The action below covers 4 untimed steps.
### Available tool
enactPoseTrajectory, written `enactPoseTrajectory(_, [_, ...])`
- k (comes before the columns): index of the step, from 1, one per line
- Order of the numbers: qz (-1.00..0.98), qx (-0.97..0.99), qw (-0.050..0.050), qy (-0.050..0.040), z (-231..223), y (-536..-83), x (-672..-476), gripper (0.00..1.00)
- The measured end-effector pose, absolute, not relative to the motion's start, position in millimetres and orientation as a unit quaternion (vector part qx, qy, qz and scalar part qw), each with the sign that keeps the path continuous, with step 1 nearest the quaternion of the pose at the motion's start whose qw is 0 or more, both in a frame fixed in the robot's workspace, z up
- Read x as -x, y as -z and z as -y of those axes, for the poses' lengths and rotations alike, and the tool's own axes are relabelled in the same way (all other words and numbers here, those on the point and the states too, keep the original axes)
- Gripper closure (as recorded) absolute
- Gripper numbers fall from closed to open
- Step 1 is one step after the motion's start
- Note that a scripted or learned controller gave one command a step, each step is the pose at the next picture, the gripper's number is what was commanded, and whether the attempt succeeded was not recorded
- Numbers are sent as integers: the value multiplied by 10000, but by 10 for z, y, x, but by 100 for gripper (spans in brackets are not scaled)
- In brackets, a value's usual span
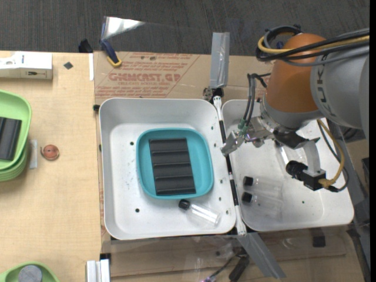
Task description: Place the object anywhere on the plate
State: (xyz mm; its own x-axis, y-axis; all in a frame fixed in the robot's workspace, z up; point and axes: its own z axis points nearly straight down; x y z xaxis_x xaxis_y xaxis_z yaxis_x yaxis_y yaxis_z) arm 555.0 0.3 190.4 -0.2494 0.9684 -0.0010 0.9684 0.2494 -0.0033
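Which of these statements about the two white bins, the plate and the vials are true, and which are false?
1. The teal plate lies in the left bin. True.
2. A black ridged block lies on the plate. True.
3. The clear vial with a black cap rests on the plate. False: it lies on the bin floor, beside the plate's near edge.
4. The right bin holds a red ball. False: it holds clear vials with black caps.
5. The arm's orange band is above the right bin. True.
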Motion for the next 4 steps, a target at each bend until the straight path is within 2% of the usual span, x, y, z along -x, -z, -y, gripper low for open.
enactPoseTrajectory(1, [7897,6135,7,-24,16,-1985,-5552,100])
enactPoseTrajectory(2, [7891,6142,7,-34,37,-2065,-5554,100])
enactPoseTrajectory(3, [8185,5745,10,-16,-265,-1904,-5576,100])
enactPoseTrajectory(4, [8185,5745,9,-15,-264,-1905,-5577,0])
